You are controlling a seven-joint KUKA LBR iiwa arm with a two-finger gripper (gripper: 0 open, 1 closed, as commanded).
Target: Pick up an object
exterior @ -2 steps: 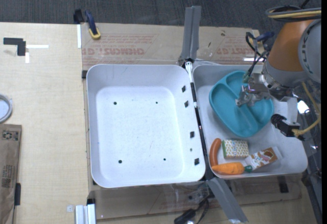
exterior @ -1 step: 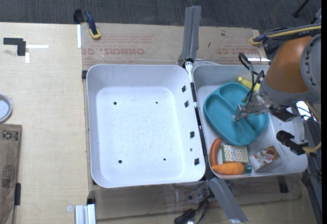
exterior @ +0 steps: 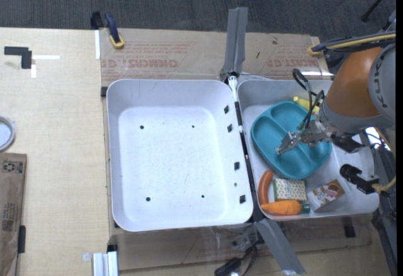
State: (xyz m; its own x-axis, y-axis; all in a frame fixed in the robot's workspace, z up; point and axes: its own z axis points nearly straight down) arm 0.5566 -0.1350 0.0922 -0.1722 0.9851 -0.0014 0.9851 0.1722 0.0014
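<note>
Gripper tips hang low over the blue tray, in the right bin. I can't tell if it is pinched or let go; the tips are too small and dark to read. Nothing sits between them that I can see. To do this well, I think I should pick one thing and come straight down on it, not on the tray's slippery wall. The red sausage, checked block and orange carrot lie near, toward the front. The left bin sits beside.
</note>
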